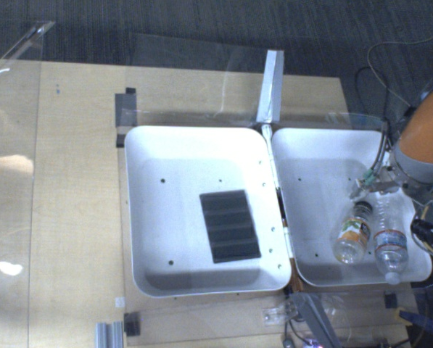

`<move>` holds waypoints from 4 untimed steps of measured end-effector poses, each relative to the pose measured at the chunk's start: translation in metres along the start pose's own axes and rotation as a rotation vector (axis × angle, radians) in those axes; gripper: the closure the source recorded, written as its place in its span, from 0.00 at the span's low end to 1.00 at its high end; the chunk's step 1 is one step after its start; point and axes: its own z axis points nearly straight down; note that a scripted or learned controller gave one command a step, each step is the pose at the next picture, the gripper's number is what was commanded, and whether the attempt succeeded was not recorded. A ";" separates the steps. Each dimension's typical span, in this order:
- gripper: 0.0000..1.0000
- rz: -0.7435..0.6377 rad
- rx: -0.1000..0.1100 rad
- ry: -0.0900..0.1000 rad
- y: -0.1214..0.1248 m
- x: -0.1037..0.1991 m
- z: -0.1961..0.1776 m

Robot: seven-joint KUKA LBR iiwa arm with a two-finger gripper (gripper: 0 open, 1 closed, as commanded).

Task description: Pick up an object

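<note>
End effector (370, 183) hovers over two clear plastic bottles (352, 233) in right bin (310, 165).

Left bin (140, 194): wide free floor around black ribbed block (231, 226) lying near centre. Right bin (310, 165): far-left half open; two bottles (352, 234) (390, 241) (touching, side by side) crowd near-right corner under arm (425, 140).

We're looking down from one fixed camera high above the bench (64, 194), tilted at a slant, far enough back to take in both white bins: the left bin (147, 194) sits mid-frame, the right bin (310, 158) toward the right, where the arm (423, 136) reaches in.
</note>
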 end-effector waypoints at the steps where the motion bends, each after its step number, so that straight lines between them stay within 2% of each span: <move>1: 0.00 0.000 0.000 0.000 0.000 0.000 0.000; 2: 0.00 -0.119 0.006 0.000 -0.049 0.008 0.011; 3: 1.00 -0.118 -0.001 -0.001 -0.045 0.009 -0.001; 4: 0.00 -0.118 -0.001 -0.001 -0.045 0.009 -0.001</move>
